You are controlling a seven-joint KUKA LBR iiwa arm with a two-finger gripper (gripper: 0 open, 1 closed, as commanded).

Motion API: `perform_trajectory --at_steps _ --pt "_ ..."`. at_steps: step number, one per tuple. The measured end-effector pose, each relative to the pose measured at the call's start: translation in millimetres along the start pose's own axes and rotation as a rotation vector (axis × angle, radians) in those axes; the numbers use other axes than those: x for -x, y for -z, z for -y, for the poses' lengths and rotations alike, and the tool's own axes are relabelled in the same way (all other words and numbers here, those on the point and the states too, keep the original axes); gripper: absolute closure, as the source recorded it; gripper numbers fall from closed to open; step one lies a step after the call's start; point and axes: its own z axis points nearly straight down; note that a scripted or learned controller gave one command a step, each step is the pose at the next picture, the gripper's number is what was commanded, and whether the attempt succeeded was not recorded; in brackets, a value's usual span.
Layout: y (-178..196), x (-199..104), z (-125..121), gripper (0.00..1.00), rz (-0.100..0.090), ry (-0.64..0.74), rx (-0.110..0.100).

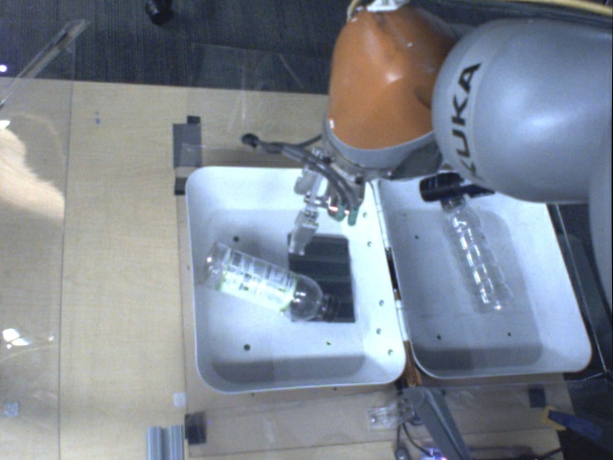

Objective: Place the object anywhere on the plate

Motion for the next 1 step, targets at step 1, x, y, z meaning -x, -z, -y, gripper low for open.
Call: perform_trajectory --at_steps 1 --pt "-125.9 -53.4 4.8 0.00 -0.005 0.308 -0.001"
